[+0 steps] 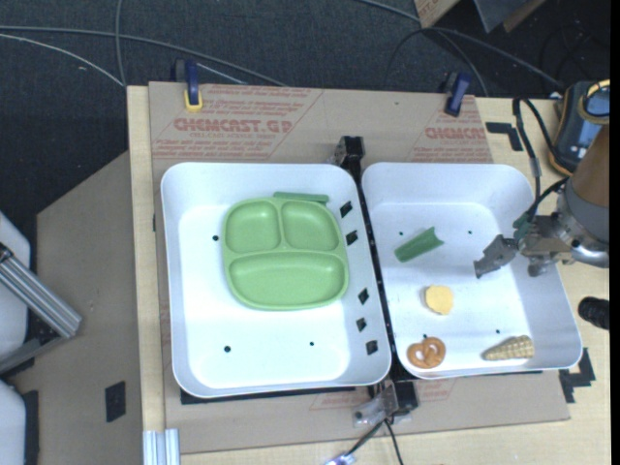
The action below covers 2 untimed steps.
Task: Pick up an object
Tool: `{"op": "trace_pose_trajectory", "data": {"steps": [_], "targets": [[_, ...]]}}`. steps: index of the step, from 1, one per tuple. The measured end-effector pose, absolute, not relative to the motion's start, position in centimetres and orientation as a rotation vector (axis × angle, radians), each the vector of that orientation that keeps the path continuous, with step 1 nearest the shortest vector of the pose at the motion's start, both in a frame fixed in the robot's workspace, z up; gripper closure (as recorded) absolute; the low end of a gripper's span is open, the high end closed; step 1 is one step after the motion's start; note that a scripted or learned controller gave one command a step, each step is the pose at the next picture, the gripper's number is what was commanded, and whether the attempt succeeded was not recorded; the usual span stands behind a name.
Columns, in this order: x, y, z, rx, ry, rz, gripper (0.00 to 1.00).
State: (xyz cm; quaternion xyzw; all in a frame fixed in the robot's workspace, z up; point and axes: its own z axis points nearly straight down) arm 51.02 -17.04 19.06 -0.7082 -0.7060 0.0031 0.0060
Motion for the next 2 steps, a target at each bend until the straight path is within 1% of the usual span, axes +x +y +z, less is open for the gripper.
{"op": "trace_pose_trajectory", "data": {"steps": [1,2], "targets": [[51.3,-17.0,19.6,-2.22,-2.22,0.0,0.0],[51.6,-16.6,13.4,-2.216,-2.216,0.004,0.0]]}}
